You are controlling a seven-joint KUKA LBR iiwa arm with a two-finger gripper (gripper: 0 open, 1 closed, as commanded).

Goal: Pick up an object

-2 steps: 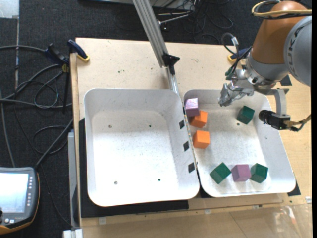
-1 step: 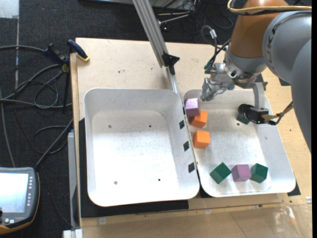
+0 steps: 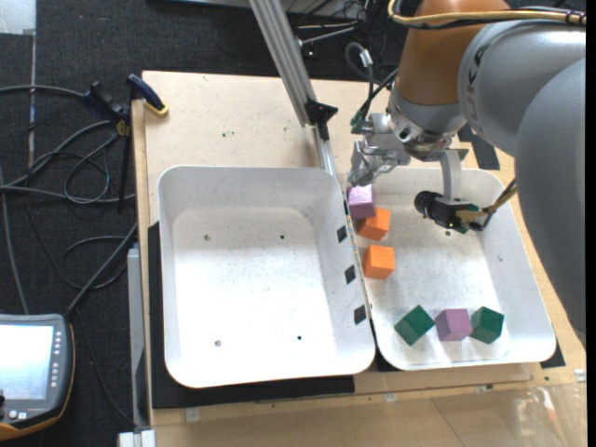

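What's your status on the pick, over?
Gripper low at the right bin's left wall, directly above purple cube; grasp unconfirmed. Orange cube touching the purple one. Second orange cube just below. Two green, one purple along the near edge.

Pale wooden table (image 3: 233,128), speckled with dark marks. Directly on top: two shallow white bins side by side, left bin (image 3: 177,250) and right bin (image 3: 521,296), edges touching; blue-and-yellow clamp (image 3: 144,94) at the far-left corner.

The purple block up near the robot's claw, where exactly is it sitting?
The purple block lies in the right bin, at its far left corner by the divider, directly under the gripper and touching an orange block on its near side.
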